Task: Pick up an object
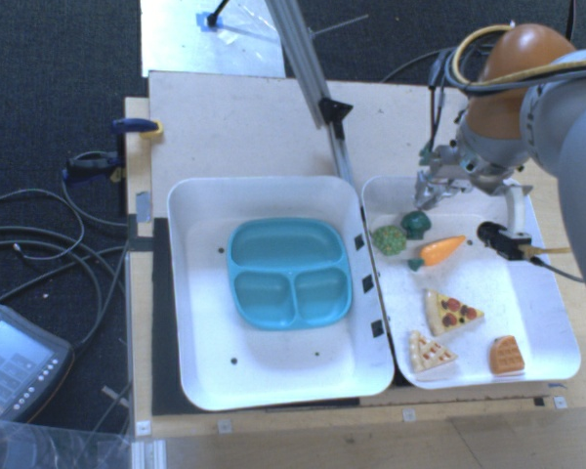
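White plastic bins are sitting side by side on the bench, and the work is going on over the right bin, where the toy food is lying; the left bin is carrying a blue divided tray and nothing else of note. The arm is reaching in from the right with its orange band uppermost, and the gripper is hanging over the far corner of the right bin, just above and beside a dark green broccoli piece. I cannot tell from where I am standing whether the end effector is spread or closed, as the wrist is crowding it and the detail is too fine; nothing is visibly held. In my judgement the approach step is in hand, with no grasp yet made. Close by the broccoli piece are lying a paler green round piece and an orange carrot; two pizza slices and an orange waffle-like piece are lying well apart toward the near end. The next move is calling for a straight descent centred on one item, most likely the broccoli piece, with care that the neighbours and the bin wall are not fouling the closing stroke.
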